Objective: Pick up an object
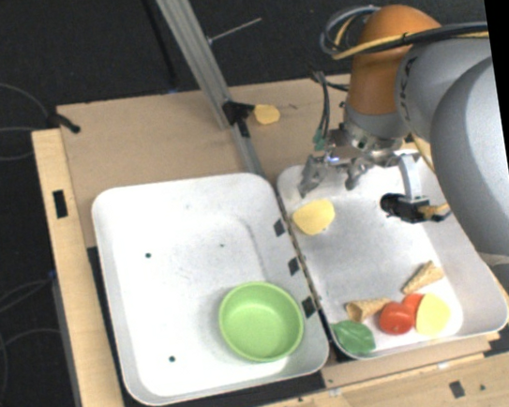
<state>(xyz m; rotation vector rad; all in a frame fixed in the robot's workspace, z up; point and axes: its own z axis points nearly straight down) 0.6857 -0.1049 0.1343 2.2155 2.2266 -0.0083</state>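
Observation:
My gripper (pixel 331 177) hangs over the far left corner of the right bin (pixel 384 245). Its fingers (pixel 310 180) are spread open with nothing between them. Just in front of it, a pale yellow rounded object (pixel 314 216) lies against the bin's left wall, apart from the fingertips. At the bin's near end lie a red tomato (pixel 396 317), a yellow round piece (pixel 432 313), a green leaf-shaped piece (pixel 353 336) and two tan wedges (pixel 421 277) (pixel 365 307).
The left bin (pixel 167 249) holds a green bowl (pixel 261 320) near its front right corner. A slanted metal pole (pixel 199 54) rises behind the bins. A small yellow item (pixel 267 113) rests on the bench beyond them.

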